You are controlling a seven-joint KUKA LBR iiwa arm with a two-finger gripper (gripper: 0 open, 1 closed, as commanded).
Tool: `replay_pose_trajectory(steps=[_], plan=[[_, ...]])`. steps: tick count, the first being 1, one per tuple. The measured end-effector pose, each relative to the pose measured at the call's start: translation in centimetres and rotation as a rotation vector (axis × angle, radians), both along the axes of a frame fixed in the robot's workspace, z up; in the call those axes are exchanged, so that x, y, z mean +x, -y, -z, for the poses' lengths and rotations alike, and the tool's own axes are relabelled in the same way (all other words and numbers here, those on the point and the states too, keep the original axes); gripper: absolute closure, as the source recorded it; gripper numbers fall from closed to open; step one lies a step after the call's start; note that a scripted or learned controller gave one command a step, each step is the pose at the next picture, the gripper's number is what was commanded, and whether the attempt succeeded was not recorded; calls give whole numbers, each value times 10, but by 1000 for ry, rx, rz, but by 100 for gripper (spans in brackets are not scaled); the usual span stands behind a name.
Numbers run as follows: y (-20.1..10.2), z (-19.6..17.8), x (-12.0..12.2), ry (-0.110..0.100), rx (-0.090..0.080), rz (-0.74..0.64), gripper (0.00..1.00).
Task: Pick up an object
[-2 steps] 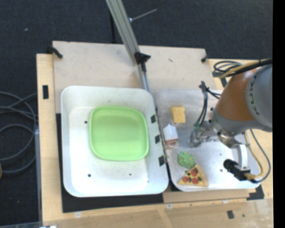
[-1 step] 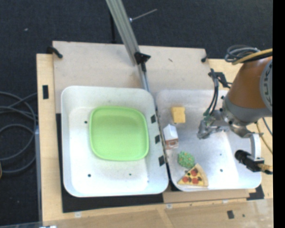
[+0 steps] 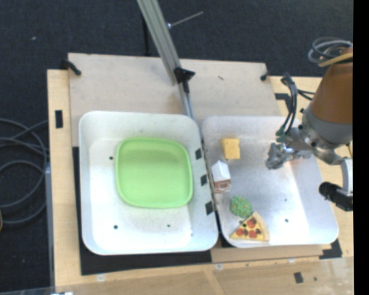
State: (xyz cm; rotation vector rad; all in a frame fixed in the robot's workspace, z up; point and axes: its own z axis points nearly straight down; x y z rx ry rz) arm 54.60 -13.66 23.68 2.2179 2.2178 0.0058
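Camera view: the gripper (image 3: 275,158) is seen over the right bin (image 3: 307,217), near its far right corner; whether it is open cannot be told. A yellow block (image 3: 230,148), small carton (image 3: 220,174), broccoli (image 3: 240,206) and pizza slice (image 3: 251,228) are lined along the bin's left edge.

You can't tell how the gripper (image 3: 275,157) fingers stand; they blur into a grey mass over the right bin (image 3: 307,220). The arm (image 3: 332,106) is cut off right of that bin. Near the bin's left wall, the small white carton (image 3: 221,175) carries print too small to read.
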Motion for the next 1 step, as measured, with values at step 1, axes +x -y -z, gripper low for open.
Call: replay_pose_trajectory(steps=[1], plan=[[0,20,0,-7,0,0,100]])
